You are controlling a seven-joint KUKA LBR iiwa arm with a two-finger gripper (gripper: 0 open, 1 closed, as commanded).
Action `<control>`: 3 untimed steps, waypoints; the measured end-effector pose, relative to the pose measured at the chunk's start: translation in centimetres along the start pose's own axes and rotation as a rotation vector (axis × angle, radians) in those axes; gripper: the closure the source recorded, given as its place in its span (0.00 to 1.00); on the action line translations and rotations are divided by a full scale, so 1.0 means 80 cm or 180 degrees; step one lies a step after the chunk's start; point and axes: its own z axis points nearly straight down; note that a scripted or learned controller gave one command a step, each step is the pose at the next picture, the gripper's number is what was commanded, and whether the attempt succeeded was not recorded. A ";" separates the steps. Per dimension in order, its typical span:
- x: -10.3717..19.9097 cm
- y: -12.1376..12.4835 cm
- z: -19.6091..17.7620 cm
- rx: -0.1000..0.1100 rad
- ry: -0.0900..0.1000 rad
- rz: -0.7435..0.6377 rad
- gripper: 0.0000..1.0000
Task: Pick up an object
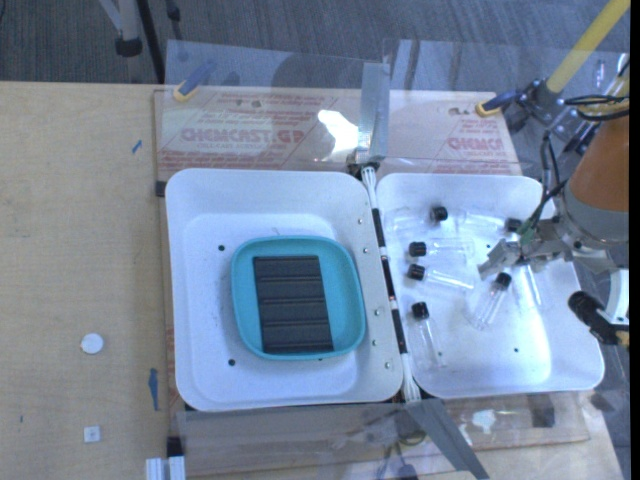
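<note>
Two white bins side by side on wooden bench (70, 268). Left bin (200, 208): teal tray (245, 268) at centre, holding a dark ribbed block (291, 303). Right bin (560, 358): clear vials with black caps (417, 268) scattered from 11 o'clock round to 7 o'clock of bin centre. Gripper (505, 258) at 3 o'clock side of right bin, low over the vials, just beside one capped vial (492, 298). Finger spread: cannot tell; nothing seen held.
</note>
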 end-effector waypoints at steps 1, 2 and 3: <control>-0.019 0.058 0.052 -0.0063 -0.0002 -0.0064 0.00; 0.062 0.021 0.058 0.0002 0.0002 -0.0177 0.00; 0.055 0.111 0.063 0.0013 0.0000 -0.0354 0.00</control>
